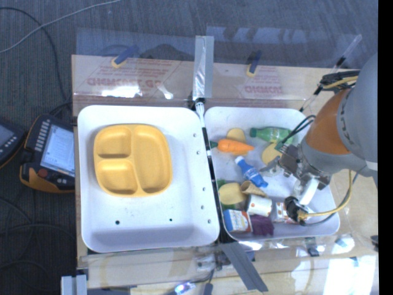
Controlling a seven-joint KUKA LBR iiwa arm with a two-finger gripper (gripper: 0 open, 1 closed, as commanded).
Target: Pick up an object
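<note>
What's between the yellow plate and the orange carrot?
Nothing loose: in the camera view, just bare left bin floor, then the two bins' adjoining walls.

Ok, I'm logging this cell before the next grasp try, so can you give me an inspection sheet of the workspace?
Surface: bench bearing the left bin and the right bin, both white, side by side.
Job's things: the right bin is crowded, with an orange carrot, green bottle, blue bottle, white jar, purple piece and more.
Clutter: yellow divided plate lying flat in the left bin.
Grippers: gripper low in the right bin's right half, right of the blue bottle; whether it holds anything cannot be told.
Cables: pale cable across the carpet, upper left.
Surroundings: teach pendant left of the bench, on dark carpet.
</note>
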